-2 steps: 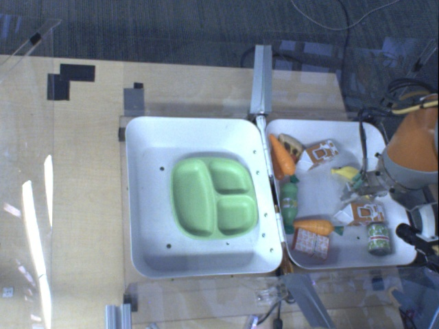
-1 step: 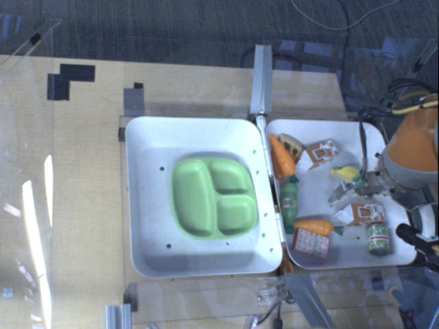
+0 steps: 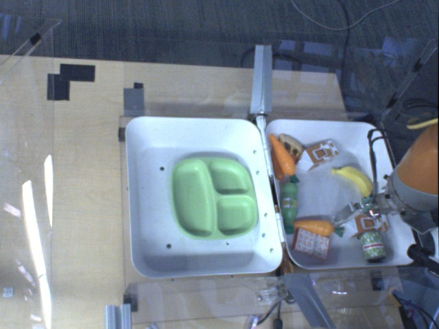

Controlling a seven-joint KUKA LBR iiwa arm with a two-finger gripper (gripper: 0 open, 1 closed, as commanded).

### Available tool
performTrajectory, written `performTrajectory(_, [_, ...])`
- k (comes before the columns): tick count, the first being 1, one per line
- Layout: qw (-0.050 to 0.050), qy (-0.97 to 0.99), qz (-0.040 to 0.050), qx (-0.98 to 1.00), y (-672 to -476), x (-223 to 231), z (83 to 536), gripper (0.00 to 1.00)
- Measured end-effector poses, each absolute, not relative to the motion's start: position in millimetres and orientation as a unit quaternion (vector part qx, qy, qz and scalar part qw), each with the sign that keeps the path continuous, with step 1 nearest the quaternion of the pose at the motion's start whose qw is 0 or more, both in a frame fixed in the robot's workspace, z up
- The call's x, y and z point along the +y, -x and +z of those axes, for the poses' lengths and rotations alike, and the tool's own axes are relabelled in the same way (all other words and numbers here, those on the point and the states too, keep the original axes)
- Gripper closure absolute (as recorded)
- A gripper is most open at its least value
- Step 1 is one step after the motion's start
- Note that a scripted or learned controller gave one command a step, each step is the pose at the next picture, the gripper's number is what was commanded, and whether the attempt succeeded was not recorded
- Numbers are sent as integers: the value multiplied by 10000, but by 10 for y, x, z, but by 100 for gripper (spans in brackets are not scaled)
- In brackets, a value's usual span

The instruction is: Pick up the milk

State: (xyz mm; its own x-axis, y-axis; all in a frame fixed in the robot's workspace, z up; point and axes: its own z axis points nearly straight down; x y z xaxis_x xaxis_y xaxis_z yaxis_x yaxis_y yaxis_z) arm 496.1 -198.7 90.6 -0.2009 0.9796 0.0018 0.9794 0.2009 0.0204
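Take the right-hand bin (image 3: 322,130) as your landmark. At its near wall you see a red-and-white carton with a checked pattern, likely the milk (image 3: 311,243), lying in the near-left part of that bin, apart from the tool. Just beyond the carton a small carrot (image 3: 313,227) lies crosswise, touching or nearly touching its far edge. In the bin's near-right corner a green-capped jar (image 3: 373,244) stands with its label facing up toward you. The tool (image 3: 359,211) hangs just above and beside that jar, in the right half of the bin, reaching in from the grey arm with its orange band (image 3: 420,166) over the bin's right wall; you cannot tell from this view whether its fingers are spread or pressed together, and nothing shows pinched between them. Along the bin's left wall a green bottle (image 3: 289,201) lies lengthwise, and farther back a larger carrot (image 3: 282,156) follows the same wall. A banana (image 3: 354,178) sits right of the bin's middle, a brown-and-white packet (image 3: 322,152) beyond it. Left of your landmark, on the counter (image 3: 82,204), the second bin (image 3: 144,184) holds a green divided tray (image 3: 212,196).
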Motion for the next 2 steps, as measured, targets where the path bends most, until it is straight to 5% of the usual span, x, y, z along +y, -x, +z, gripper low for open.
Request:
performTrajectory(1, [43,-6273,165,7786,-5030,-1884,1024,100])
performTrajectory(2, [42,-6283,149,7778,-5017,-1904,1018,0])
